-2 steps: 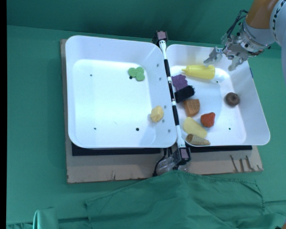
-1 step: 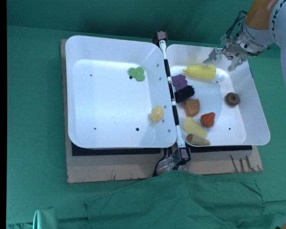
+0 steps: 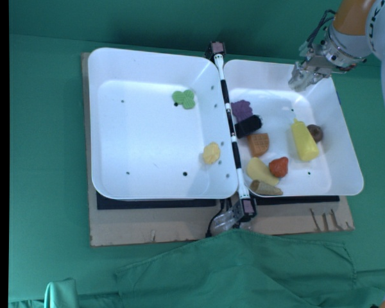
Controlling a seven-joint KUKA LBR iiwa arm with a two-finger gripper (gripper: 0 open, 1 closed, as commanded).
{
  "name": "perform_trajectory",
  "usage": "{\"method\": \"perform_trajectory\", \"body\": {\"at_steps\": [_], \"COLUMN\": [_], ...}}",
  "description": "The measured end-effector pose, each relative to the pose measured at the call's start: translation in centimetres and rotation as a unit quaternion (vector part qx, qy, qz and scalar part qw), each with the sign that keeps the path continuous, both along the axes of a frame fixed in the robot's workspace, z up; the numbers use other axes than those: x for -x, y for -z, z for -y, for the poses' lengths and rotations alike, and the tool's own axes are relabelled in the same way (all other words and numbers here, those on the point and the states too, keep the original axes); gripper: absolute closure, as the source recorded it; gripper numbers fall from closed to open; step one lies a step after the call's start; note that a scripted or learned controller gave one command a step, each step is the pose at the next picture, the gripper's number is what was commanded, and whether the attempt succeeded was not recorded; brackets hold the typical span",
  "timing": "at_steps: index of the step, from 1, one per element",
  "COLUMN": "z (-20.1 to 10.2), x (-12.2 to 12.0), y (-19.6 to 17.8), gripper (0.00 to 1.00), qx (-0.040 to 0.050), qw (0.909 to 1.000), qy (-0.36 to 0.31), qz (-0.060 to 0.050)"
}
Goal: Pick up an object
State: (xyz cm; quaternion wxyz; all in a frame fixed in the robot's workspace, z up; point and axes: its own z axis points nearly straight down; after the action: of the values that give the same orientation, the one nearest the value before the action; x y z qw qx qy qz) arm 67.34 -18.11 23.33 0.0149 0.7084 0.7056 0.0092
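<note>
- My gripper (image 3: 299, 81) hangs over the far corner of the right bin (image 3: 346, 172), above bare white floor; nothing sits between my fingers, and whether they are spread or pressed together I cannot tell from this slant.
- The pickable things lie nearer the camera than I am: the yellow bottle-shaped toy (image 3: 304, 140) is the closest, upright along the bin, with a small brown ball (image 3: 315, 133) touching its right side.
- To do this well I judge I should line up across the yellow toy's narrow width and come down on its middle, clear of the brown ball.
- Against the divider (image 3: 228, 117) crowd a purple grape cluster (image 3: 242, 108), a black piece (image 3: 248, 126) and an orange waffle block (image 3: 258, 144); too tight for a clean grasp.
- Near the front rim lie a yellow pear shape (image 3: 261, 171), a red strawberry-like piece (image 3: 279, 167) and a tan cone (image 3: 265, 188), all touching or nearly so.
- The left bin (image 3: 115, 63) holds a green leafy piece (image 3: 185, 98) and a pale yellow lump (image 3: 211, 153), well apart.
</note>
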Motion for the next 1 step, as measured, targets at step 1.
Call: {"method": "perform_trajectory", "body": {"at_steps": [1], "z": [-0.71], "x": [-0.82], "y": [-5.79], "gripper": [1.0], "qx": [-0.0022], "qw": [0.9999], "qy": [-0.001], "qz": [-0.011]}}
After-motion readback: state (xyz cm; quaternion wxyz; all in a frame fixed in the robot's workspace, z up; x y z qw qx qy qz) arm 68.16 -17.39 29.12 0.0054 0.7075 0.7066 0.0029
